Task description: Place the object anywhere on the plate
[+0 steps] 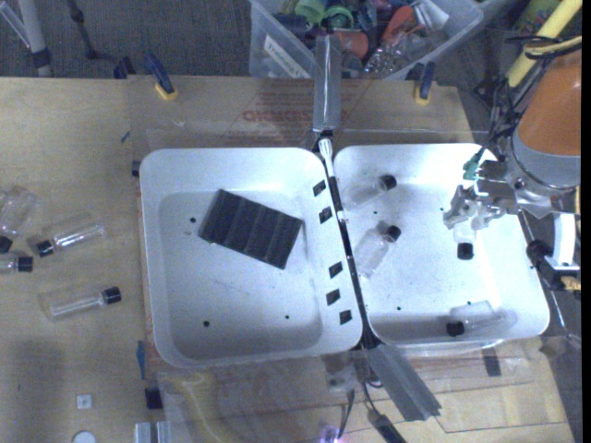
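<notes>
**Arm over the right bin, dark plate waiting in the left**

A pale wooden bench (83, 137) fills most of the view, with grey carpet beyond its far edge. On the bench's left side lie several clear vials with black caps (78, 236), loose and well apart from the bins; a further one (85, 299) lies nearer the front. Blue clamps (162, 83) grip the far edge of the bench. Behind it stands a clear plastic tub (277, 35) crammed with colourful toys and tools, too jumbled to name singly.

The left bin (157, 178) holds a dark ribbed rectangular plate (252, 228), lying flat and turned at a slant, nothing resting on it. A dark divider with small black tabs (332, 238) runs between the two bins.

The right bin (517, 317) holds clear, black-capped bottles that nearly vanish against the white floor: one (373, 188) near the far left corner, one (377, 245) just beside the divider, and one (469, 318) lying by the near wall. Their glass bodies are hard to trace.

The gripper (466, 212) hangs over the right bin's right half, the grey arm and its orange band cut off at the frame edge. A small black cap (464, 249) shows just below it, but whether it belongs to a held bottle, and how the claw is set, I cannot tell.
</notes>
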Action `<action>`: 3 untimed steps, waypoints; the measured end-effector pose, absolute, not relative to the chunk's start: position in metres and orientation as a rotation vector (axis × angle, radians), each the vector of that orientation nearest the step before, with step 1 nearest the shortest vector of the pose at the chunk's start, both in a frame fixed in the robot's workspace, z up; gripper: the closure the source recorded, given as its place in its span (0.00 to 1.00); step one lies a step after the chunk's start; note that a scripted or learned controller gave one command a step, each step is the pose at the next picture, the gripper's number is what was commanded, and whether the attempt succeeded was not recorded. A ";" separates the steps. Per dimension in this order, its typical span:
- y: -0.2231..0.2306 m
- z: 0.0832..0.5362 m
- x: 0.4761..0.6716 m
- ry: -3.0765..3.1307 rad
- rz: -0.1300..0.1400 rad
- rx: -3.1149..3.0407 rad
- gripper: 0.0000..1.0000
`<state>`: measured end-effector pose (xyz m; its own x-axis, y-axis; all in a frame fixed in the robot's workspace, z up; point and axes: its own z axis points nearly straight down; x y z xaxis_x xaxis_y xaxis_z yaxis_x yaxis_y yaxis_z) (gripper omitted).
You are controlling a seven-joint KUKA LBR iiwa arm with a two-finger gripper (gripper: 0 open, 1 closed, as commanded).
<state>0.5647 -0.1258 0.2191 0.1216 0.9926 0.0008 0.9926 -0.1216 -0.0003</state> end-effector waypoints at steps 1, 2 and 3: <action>-0.107 0.174 0.621 -1.541 0.003 -2.738 1.00; 0.037 0.184 0.647 -1.472 0.003 -2.774 1.00; 0.122 0.187 0.666 -1.306 0.003 -2.858 1.00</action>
